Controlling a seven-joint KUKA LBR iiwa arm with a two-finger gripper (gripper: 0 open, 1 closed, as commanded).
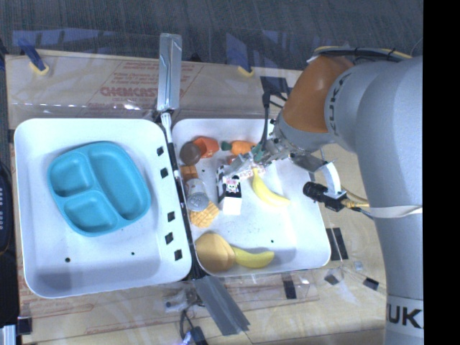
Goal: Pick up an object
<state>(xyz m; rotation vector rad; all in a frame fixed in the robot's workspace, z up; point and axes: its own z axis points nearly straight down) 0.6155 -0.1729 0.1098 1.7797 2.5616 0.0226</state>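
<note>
Then my hand [249,165] hung low in the right bin [305,225], just above a banana [267,191] and beside a small white box [231,196], though I couldn't tell its state, while a blue tray [99,187] lay in the left bin [43,264].

Grey arm [381,121], orange band [313,95] (black lettering low down).

I see left white bin [29,192] holding blue divided tray [99,187] | clear plastic sheet [108,85] with red print behind bins; metal divider strip [169,74] between them
</note>
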